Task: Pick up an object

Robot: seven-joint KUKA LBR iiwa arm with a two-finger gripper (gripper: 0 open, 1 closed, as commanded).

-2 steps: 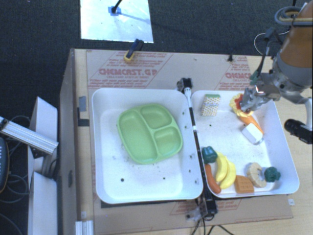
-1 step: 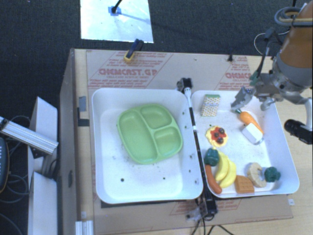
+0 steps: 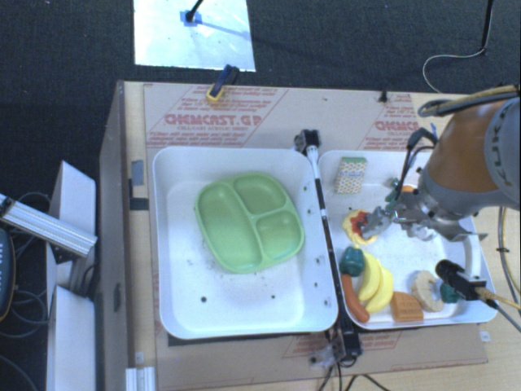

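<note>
A green divided plate [image 3: 248, 222] lies in the left bin [image 3: 175, 251]. Beyond that bin, a yellow-and-black clip [image 3: 221, 83] sits on the bench edge, with a pale sheet [image 3: 192, 23] on the dark floor behind.

Arm [image 3: 468, 157] reached in from right (orange band above wrist), gripper [image 3: 376, 221] low, pointing left.

text: "CHEMCAST GP" | colour: red | on: bench sheet [image 3: 244, 108] | repeated, partly hidden
</note>
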